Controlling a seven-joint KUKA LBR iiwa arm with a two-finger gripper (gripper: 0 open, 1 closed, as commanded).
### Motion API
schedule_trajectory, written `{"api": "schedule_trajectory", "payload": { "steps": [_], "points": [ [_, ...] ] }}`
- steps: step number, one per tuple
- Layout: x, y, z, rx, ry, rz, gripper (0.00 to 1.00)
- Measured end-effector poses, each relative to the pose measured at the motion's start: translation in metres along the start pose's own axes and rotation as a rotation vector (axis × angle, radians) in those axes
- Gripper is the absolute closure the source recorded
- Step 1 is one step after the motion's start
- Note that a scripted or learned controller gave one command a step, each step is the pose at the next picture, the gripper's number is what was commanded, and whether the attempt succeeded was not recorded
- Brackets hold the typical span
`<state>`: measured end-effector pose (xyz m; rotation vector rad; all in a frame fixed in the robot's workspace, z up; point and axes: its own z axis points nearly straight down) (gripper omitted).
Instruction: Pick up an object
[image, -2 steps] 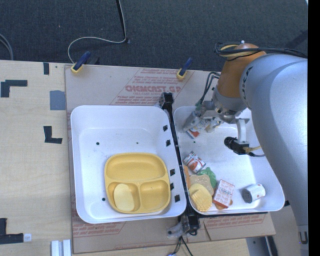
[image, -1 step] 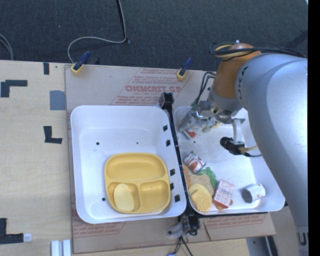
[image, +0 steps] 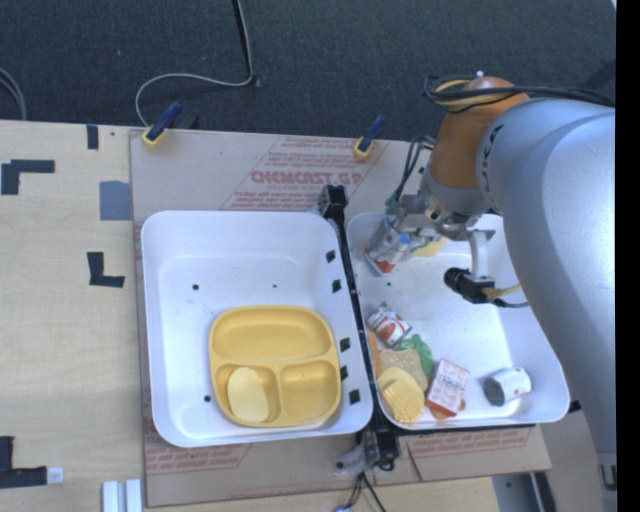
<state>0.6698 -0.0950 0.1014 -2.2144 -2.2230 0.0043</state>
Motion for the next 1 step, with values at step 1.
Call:
{"api": "schedule_trajectory", "payload": {
  "steps": [1],
  "points": [
    [0.0523, -0.0387, -0.0852, -0.002, 0.001, 0.0, 1.0]
  ]
}}
